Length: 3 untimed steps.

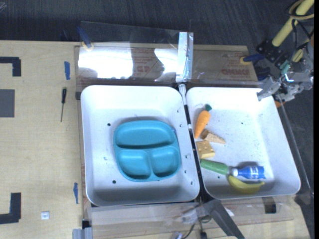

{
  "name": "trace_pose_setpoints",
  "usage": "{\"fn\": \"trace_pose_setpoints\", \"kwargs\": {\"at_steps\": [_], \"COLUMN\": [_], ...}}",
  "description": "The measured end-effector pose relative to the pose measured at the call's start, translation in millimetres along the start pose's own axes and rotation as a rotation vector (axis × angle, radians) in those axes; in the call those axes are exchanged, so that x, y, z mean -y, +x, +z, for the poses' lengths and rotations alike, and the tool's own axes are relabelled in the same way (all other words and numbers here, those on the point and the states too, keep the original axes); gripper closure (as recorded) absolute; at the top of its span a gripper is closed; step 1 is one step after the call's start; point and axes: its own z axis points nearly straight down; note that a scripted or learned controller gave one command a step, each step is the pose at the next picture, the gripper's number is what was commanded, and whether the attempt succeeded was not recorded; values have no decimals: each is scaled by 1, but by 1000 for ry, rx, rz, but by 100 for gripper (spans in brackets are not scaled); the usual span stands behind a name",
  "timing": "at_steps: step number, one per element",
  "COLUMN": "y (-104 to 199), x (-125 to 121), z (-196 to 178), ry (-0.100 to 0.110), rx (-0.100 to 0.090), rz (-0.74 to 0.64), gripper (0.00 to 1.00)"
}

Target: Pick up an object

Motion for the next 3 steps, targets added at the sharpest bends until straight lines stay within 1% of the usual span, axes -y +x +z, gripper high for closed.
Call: {"fn": "trace_pose_setpoints", "kwargs": {"at_steps": [1, 2, 3], "y": [106, 101, 70], "x": [6, 25, 9], "z": [138, 174, 135], "ry": [11, -5, -4], "rx": [-3, 0, 1], "rz": [128, -14, 35], "gripper": [0, 0, 0]}}
